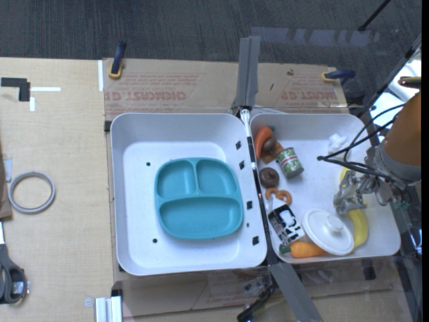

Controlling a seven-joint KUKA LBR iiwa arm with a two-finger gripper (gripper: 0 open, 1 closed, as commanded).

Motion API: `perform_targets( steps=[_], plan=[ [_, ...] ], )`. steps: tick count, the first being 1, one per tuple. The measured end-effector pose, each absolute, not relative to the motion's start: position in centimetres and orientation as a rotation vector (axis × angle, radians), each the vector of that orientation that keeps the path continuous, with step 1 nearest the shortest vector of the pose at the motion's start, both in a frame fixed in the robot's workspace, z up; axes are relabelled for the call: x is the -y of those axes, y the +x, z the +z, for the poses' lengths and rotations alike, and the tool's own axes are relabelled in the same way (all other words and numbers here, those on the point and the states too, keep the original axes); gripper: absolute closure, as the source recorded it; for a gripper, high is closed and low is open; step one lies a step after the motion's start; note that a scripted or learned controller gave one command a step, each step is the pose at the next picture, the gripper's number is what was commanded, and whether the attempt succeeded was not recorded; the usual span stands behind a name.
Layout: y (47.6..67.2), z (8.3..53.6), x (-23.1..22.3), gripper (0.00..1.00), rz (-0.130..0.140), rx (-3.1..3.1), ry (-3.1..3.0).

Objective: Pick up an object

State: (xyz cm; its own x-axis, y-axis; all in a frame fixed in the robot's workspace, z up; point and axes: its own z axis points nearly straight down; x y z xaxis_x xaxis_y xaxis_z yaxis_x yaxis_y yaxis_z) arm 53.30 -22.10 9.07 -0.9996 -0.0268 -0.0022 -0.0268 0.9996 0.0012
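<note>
Where the right bin's (385, 243) near edge runs, a white lid (328, 231) sits between an orange carrot (305, 249) and a yellow banana (360, 227). Just above the banana hover the jaws (352, 196); whether they are released or clenched I cannot tell. Farther back lie a green can (290, 162) and a brown doughnut (269, 176), while the left bin (127, 180) holds a teal divided plate (199, 198).

The claw (350, 200) hangs over the right bin (315, 127), just beside the banana (360, 228) and white lid (328, 231).
</note>
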Motion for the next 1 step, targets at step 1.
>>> perform_targets(
  steps=[1],
  plan=[
    [53.29,9.06,22.1,0.0,0.002,-3.139,-0.042]
  ],
)
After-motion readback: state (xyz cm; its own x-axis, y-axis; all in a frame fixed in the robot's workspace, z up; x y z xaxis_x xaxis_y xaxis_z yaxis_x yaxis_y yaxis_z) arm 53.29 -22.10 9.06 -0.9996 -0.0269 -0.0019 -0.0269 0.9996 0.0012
